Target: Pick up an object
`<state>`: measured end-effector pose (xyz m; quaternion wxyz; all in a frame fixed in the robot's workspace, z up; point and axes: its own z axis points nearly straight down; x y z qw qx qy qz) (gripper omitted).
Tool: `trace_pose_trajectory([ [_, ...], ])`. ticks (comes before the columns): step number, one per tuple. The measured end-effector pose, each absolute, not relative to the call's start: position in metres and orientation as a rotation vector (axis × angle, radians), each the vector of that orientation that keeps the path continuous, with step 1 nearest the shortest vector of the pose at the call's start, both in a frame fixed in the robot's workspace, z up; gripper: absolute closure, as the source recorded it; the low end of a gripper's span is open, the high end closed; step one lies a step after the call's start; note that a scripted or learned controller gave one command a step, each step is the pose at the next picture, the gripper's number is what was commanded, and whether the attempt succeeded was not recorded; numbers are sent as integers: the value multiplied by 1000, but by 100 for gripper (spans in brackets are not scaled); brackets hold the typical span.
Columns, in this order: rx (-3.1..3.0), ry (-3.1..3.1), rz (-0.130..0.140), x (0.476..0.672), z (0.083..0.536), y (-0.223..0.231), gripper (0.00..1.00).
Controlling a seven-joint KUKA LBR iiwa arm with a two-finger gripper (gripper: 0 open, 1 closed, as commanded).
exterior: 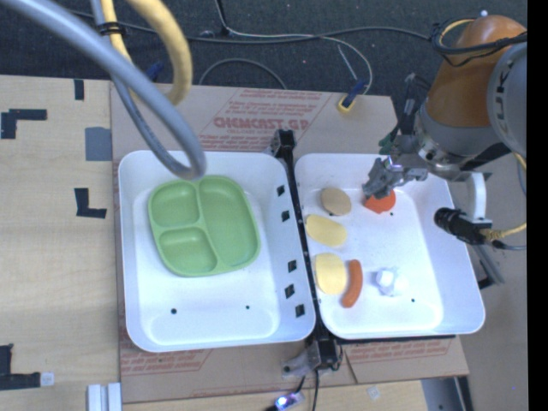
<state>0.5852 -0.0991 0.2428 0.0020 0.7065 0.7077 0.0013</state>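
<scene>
Cardboard covers the bench (257, 118) under two bins. Over the right bin (428, 255), the end effector (381, 182) sits atop an orange object (381, 201), likely targeting it; whether it grips I cannot tell.

The arm (505, 75) is a chunky rounded thing, mostly grey shell with a glossy orange band (467, 67) bulging above the wrist. Thin black cables loop over the top of the orange part. Below that sits a grey metal wrist block, and the gripper (379, 181) is small, dark and kinda boxy, all mechanical bits.
</scene>
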Motion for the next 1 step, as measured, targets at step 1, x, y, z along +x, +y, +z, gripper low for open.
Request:
trace_pose_trajectory([
  [1,2220,2223,1,586,263,-99,100],
])
